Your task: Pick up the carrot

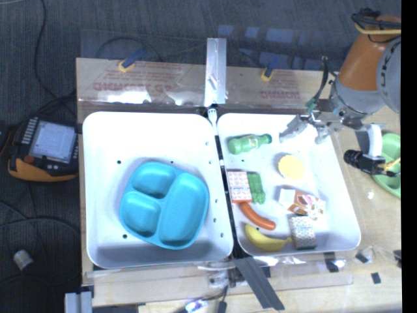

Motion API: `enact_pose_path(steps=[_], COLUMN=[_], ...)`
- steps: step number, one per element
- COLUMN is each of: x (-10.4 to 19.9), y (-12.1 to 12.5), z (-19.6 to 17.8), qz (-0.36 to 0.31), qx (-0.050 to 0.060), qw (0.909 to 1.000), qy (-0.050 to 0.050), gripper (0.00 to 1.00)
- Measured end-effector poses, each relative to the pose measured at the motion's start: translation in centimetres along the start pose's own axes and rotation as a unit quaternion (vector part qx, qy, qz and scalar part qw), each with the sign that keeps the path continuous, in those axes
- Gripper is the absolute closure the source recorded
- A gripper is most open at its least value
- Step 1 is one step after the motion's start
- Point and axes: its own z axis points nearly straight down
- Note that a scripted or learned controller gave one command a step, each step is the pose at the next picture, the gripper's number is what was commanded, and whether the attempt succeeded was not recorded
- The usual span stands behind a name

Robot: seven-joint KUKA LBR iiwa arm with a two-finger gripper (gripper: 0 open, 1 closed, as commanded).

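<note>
The carrot [257, 216], a short orange stick, lies in the right bin [345, 194] near its front, just above a yellow banana [266, 238]. My gripper [305, 132] hangs over the far edge of the same bin, well behind and to the right of the carrot. Its two fingers are spread apart, with nothing between them. The grey arm with its orange band [365, 64] comes in from the upper right.
Around the carrot lie a green bottle [248, 143], a yellow disc [291, 167], a red-and-white box [238, 186], a green item [256, 188], a red-white packet [306, 204] and a speckled block [303, 231]. The left bin [104, 149] holds a blue divided plate [164, 204].
</note>
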Motion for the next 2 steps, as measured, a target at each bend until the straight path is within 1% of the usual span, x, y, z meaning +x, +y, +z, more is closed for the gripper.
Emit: enact_pose_path(steps=[1, 2], x=[-4.8, -4.2], y=[-3.6, -2.7], z=[3.3, 1.0], qz=[-0.019, -0.13], qx=[0.0, 0.0], qw=[0.9998, 0.9915], qy=[-0.002, -0.003], gripper=[0.0, 0.0])
